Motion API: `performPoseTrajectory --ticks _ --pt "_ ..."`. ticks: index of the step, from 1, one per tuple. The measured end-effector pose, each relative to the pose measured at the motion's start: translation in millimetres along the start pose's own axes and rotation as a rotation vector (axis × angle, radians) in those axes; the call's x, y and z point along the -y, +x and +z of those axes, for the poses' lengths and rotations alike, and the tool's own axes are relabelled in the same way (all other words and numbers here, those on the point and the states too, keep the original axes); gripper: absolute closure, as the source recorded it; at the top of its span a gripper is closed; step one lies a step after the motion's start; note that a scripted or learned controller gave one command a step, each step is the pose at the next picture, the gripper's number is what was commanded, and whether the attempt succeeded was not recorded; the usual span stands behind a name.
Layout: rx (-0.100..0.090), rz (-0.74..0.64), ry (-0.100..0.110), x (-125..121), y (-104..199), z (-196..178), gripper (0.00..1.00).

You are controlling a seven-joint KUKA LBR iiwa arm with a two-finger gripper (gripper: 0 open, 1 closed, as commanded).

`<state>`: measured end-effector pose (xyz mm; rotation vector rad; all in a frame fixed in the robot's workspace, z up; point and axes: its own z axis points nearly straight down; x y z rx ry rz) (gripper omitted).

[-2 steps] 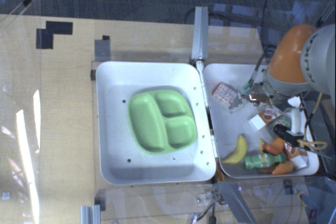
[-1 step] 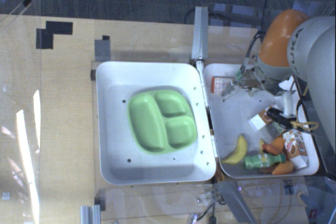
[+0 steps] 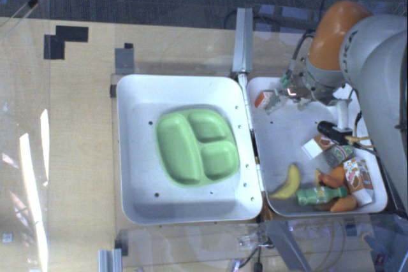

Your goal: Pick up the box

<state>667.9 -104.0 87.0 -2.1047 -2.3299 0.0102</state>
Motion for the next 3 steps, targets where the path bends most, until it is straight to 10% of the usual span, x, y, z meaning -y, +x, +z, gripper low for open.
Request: performPoseTrajectory --ticks 3 --pt "-0.015 0.376 0.028 5.3 -15.8 2.0 0.00"
